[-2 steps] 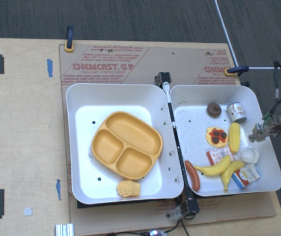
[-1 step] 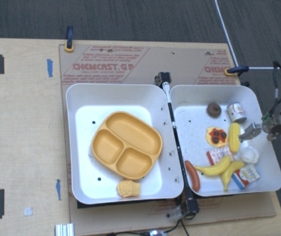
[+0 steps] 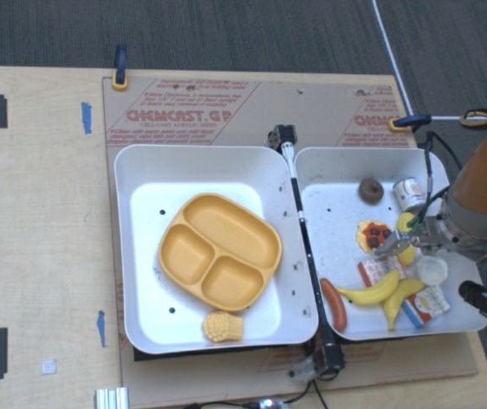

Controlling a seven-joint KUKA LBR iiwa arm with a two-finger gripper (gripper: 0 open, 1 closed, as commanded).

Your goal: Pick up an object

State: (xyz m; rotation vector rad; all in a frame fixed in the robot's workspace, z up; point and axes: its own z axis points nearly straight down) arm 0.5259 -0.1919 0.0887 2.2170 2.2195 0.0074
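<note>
The right bin [image 3: 337,186] holds several small toys: a banana [image 3: 385,292], a red sausage [image 3: 334,303], a brown round piece [image 3: 368,190], a silver can [image 3: 408,192] and a yellow slice with red and dark bits [image 3: 373,235]. My gripper [image 3: 401,245] reaches in from the right and sits low over the bin's middle, beside the yellow slice and just above the banana. A small yellow-green piece [image 3: 407,222] lies against the gripper's upper side. The orange band [image 3: 486,173] of the arm hides the bin's right wall.
The left bin [image 3: 132,228] carries a yellow divided plate [image 3: 219,250] and a toy corn cob [image 3: 223,325] near its front wall. A white round lid [image 3: 431,271], a packet [image 3: 435,301] and a blue-red stick [image 3: 411,311] crowd the right bin's front right corner.
</note>
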